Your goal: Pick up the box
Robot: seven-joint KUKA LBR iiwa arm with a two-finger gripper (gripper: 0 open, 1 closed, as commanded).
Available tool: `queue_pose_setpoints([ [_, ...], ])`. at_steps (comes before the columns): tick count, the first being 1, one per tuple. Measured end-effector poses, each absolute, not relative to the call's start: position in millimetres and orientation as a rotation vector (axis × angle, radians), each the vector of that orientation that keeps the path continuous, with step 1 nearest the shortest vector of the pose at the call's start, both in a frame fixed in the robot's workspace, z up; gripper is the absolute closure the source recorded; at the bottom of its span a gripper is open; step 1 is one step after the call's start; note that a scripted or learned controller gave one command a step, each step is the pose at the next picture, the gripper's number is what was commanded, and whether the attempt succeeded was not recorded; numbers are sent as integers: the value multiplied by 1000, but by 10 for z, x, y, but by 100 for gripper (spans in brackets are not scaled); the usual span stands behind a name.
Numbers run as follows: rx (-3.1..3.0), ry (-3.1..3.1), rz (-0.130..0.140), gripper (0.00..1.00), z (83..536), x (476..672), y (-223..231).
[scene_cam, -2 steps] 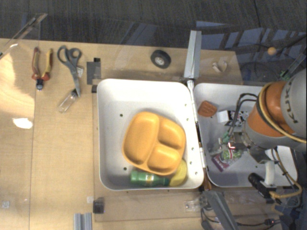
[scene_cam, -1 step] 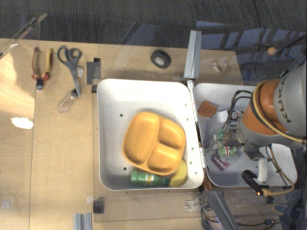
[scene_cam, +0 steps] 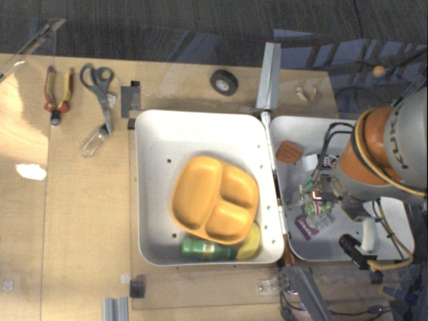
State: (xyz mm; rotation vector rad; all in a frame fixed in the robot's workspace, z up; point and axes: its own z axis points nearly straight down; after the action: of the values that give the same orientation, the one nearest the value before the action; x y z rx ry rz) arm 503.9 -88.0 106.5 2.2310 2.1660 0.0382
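A: Camera view. The gripper [scene_cam: 319, 191] is low in the right bin [scene_cam: 322, 247], over its left half. Whether it is open or closed: cannot tell, as the wrist hides it.

B: Box location?

A: Best candidate is the small purple box [scene_cam: 304, 228], near-left in the same bin, close to the wall. A crinkled packet [scene_cam: 321, 209] lies against it, just below the gripper.

B: Risks?

A: 1) It could close on the packet and not the box, since they touch. 2) The box is close to the bin wall, so the descent could clip the rim or push the box into the corner. 3) The box looks tilted, so it may slip out.

B: Left bin [scene_cam: 154, 179]?

A: A yellow tray [scene_cam: 215, 198] lies over a green pack [scene_cam: 204, 249]. If that pack is the target, the arm is well apart from it.
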Motion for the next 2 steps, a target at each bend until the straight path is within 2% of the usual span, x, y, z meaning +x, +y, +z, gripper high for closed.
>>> queue_pose_setpoints([
  [1,2070,2357,7,100,1958,4900,-197],
  [2,2192,2245,3,100,2132,5166,-1356],
])
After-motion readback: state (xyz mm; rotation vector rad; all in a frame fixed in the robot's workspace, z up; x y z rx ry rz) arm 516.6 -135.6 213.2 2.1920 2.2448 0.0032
